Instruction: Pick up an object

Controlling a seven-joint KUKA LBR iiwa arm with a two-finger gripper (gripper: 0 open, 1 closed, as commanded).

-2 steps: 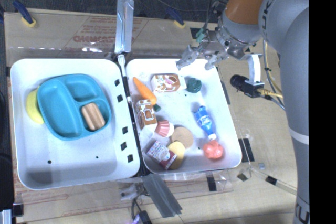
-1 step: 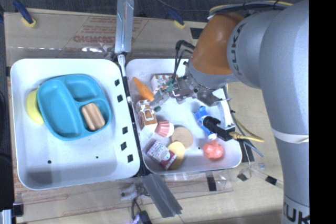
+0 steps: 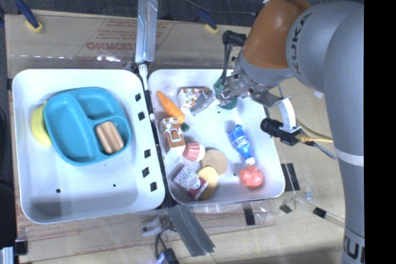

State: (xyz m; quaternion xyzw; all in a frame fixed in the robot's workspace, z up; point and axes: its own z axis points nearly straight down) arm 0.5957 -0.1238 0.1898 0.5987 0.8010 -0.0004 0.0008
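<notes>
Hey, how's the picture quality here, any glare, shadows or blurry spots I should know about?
Camera view: even overhead light; the blue divided plate and carrot are sharp. Mild glare whitens the left bin floor, with a soft shadow along its lower left corner. The arm shades the right bin near the gripper, where the small items at its tip blur together. The blue bottle label is too small to read.

Readable text
"KUKA" runs along the arm (image 3: pixel 309 21); faint red print on the cardboard (image 3: pixel 111 40) stays illegible.
</notes>
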